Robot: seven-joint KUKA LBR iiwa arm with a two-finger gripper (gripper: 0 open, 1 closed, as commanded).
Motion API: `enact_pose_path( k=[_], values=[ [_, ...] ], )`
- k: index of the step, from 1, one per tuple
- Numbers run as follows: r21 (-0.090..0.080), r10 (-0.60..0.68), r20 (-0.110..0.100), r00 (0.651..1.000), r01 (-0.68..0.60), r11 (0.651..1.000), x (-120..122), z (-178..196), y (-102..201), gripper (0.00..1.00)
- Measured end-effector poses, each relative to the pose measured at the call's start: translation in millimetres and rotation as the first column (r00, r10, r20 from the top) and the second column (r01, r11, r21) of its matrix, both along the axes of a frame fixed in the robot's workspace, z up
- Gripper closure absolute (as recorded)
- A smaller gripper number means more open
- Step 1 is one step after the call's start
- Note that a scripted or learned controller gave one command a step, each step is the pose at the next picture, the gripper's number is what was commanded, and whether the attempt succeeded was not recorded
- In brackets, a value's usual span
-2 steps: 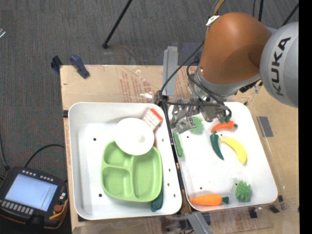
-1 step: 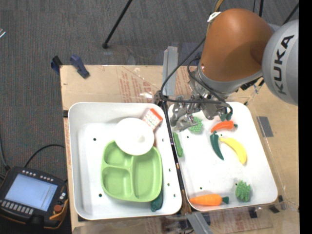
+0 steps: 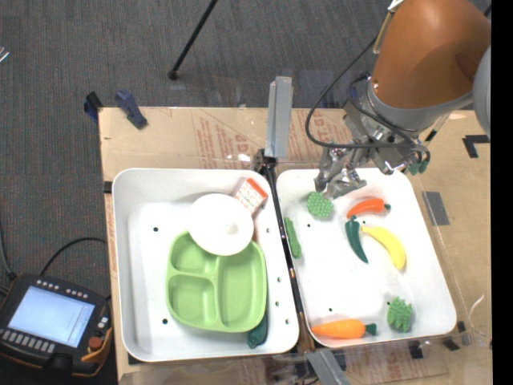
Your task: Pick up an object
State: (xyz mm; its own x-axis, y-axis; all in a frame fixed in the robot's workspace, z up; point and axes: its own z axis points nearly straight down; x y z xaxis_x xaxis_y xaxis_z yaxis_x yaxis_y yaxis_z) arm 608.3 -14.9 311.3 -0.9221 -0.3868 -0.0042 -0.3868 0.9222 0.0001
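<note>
Camera view: two white bins (image 3: 128, 215) on cardboard-topped bench (image 3: 184, 135), grey carpet (image 3: 96, 38)

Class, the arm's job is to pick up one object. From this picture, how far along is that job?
Done: the gripper has reached the right bin and hangs near its back edge, just above the round green toy. In hand: nothing visibly lifted; the banana, orange pepper, dark green pepper and carrot all lie on the bin floor. Left: closing on an object and raising it.
</note>
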Motion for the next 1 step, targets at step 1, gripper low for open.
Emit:
enact_pose_path(
  k=[1],
  values=[
    [0.001, 0.124, -0.009, 0.992, -0.124, 0.992, -44.9, -67.0, 56.6, 1.00]
  ],
)
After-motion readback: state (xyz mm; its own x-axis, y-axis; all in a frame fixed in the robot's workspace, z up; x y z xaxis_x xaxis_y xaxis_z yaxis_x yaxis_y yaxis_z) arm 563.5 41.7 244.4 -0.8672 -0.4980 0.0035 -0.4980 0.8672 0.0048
